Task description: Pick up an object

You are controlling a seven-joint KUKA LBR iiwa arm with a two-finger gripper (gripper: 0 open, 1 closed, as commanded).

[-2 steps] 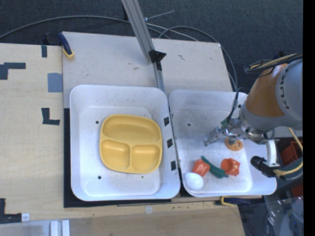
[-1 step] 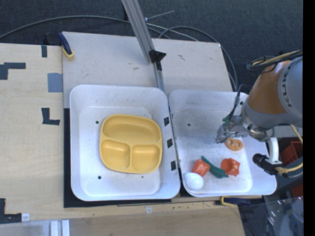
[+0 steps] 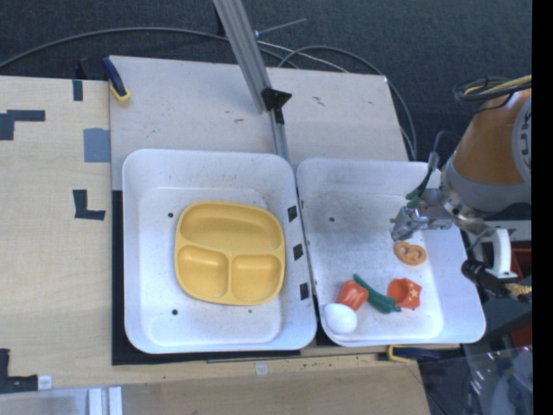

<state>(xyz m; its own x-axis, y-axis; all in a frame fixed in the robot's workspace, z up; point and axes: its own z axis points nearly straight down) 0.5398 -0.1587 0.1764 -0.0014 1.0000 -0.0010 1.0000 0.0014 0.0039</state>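
In the right bin (image 3: 346, 188) lie several small toys. An orange ring-shaped piece (image 3: 410, 252) rests near the right wall. A red piece (image 3: 404, 292), a green strip (image 3: 377, 295), an orange-red piece (image 3: 352, 295) and a white egg (image 3: 340, 319) cluster at the front. My gripper (image 3: 409, 224) hangs over the bin's right side, just behind the orange ring and apart from the front cluster. Nothing shows in its grasp.
The left bin (image 3: 147, 318) holds a yellow divided plate (image 3: 230, 252). A slanted metal pole (image 3: 246, 41) rises behind the bins. Cables run across the dark floor at the back. The arm's orange band (image 3: 488, 150) sits over the right bin's far right edge.
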